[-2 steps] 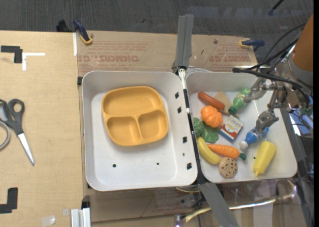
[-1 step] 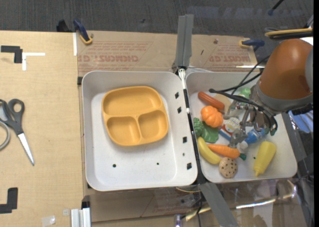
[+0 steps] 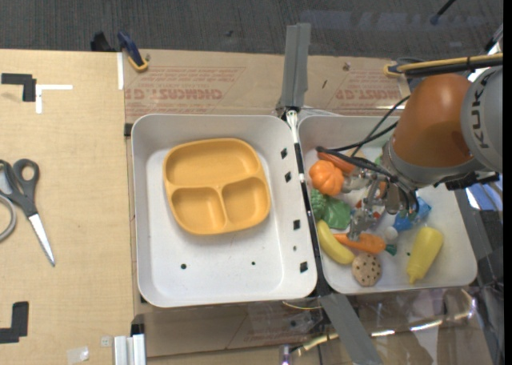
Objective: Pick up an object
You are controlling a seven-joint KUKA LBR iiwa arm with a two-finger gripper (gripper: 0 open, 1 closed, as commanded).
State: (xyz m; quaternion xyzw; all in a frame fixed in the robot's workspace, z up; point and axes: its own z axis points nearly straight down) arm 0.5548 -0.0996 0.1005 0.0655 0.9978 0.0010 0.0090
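Observation:
The right bin (image 3: 458, 274) holds several toy foods: an orange pumpkin (image 3: 326, 178), a green vegetable (image 3: 334, 213), a yellow banana (image 3: 332, 243), a carrot (image 3: 370, 242), a speckled brown cookie (image 3: 366, 270), a yellow bottle (image 3: 424, 253) and a blue piece (image 3: 410, 218). My gripper (image 3: 370, 218) hangs low in the middle of this bin, right above the carrot and between the green vegetable and the blue piece. The wrist and cables hide what lies directly under it.
The left bin (image 3: 152, 275) holds a yellow divided plate (image 3: 216, 185). Scissors (image 3: 28, 203) lie on the bench at the far left. The arm's orange band (image 3: 432, 119) looms over the right bin's back half.

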